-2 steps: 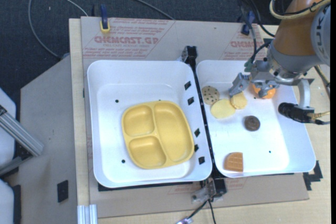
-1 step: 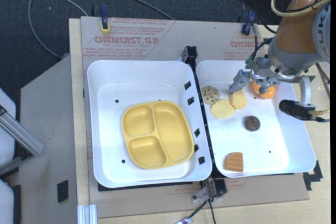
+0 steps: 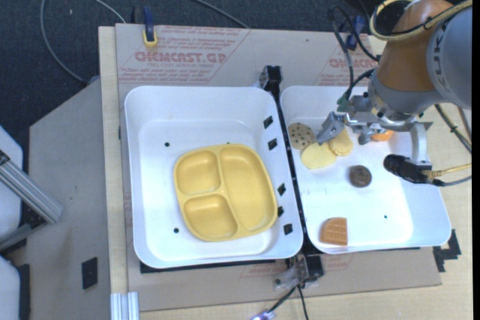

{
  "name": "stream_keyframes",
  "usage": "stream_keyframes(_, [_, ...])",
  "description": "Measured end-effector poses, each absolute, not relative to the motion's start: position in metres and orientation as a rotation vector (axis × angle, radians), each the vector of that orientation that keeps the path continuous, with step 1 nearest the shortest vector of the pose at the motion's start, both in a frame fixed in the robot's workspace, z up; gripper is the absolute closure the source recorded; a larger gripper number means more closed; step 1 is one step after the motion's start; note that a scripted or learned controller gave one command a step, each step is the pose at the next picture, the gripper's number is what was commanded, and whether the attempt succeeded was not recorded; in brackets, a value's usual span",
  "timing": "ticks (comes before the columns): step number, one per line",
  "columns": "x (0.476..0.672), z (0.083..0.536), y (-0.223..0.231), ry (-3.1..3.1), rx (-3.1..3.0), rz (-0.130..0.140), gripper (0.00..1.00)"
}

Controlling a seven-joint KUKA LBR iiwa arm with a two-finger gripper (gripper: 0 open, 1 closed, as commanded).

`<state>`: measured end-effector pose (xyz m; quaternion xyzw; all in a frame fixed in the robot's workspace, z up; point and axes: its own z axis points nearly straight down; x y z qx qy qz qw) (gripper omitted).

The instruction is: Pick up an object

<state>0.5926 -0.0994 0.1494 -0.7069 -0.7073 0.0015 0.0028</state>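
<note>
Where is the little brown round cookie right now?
The brown round cookie lies in the right bin, right of the pale yellow slices and up from the orange-brown piece.

A cardboard-covered worktop (image 3: 187,56) is carrying two shallow white bins, sitting side by side and touching: the left bin (image 3: 142,161) and the right bin (image 3: 420,225). A blue-and-yellow clamp (image 3: 149,28) is gripping the worktop's far edge.
</note>
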Motion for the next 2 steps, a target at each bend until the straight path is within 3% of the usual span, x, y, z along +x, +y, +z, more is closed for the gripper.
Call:
stream_keyframes(1, [0.5859, 0.0949, -0.1078, -2.215, -2.218, 0.006, 0.0])
stream_keyframes(2, [0.5879, 0.0885, -0.1075, -2.221, -2.221, -0.004, 0.0])
